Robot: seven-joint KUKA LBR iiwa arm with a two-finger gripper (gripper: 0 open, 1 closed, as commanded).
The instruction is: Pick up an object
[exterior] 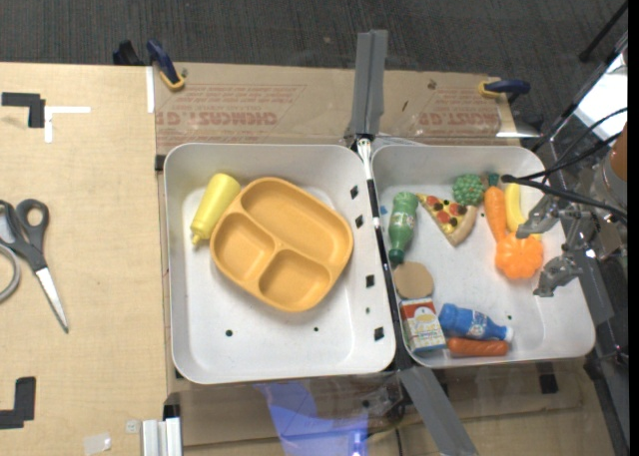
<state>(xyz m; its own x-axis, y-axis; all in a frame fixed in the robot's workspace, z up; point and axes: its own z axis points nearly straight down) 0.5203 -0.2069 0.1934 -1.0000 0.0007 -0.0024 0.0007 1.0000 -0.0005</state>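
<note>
Single fixed camera, mounted above the bench, looking down at a slant. Far edge of scene at top of frame, where dark carpet shows. Both white bins fit in frame: left bin (190, 344) at centre, right bin (569, 329) toward the right edge. Wooden bench top (80, 195) fills the left side. Moderate range; small items are distinguishable.

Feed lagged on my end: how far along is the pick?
Done: nothing lifted; the toys, like the pizza slice and blue bottle, lie in the right bin. In hand: the gripper sits at that bin's right edge, beside the orange pepper, holding nothing visible. Left: grasp and lift.
</note>
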